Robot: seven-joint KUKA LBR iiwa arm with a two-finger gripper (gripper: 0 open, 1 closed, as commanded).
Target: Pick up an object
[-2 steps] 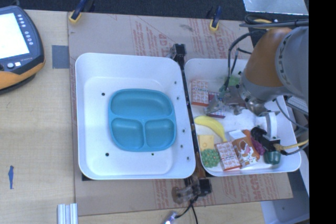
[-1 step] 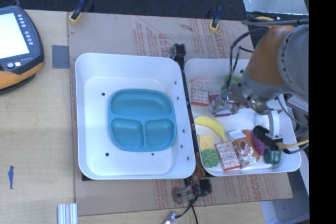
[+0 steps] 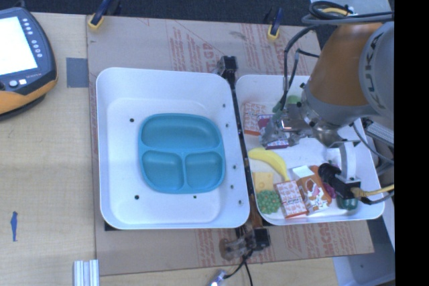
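Objects for picking, a banana [image 3: 269, 161] and small cartons [image 3: 290, 199] among them, lie in the right bin [image 3: 375, 209], where we see the arm [image 3: 342, 74] bent low with its gripper [image 3: 276, 134] near the bin's far-left part (its grasp we cannot tell). The left bin [image 3: 107, 144] holds a blue divided tray [image 3: 181, 152], both on cardboard [image 3: 167, 43] over the wooden bench [image 3: 40, 171], a pendant [image 3: 20, 57] at its left.

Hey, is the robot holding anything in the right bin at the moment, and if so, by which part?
It cannot be told. The end effector sits low over the right white bin, above the curved yellow banana, but nothing is visibly held.
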